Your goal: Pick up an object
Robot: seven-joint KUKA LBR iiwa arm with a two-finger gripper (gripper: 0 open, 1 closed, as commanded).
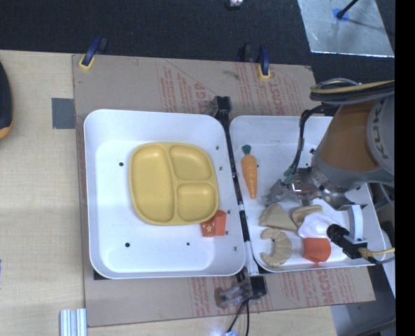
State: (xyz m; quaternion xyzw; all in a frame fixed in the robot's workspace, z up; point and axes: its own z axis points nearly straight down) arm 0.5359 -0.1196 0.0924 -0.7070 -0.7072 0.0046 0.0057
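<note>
Camera view: gripper (280,191) low in right bin (277,128), fingers apart, nothing between. Carrot (250,174) just left of fingertips, long axis running up-down, stem end away. Wedge (277,218) just below fingertips. Likely carrot next.

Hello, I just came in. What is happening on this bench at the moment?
A grey robot arm reaches from the right into the right bin, its hand low among the toy food. A carrot lies just left of it, with bread-like pieces and a red block nearer the front. Nothing shows between the fingers, so no object is picked up yet. The left bin holds a yellow divided plate and a small red piece.
</note>
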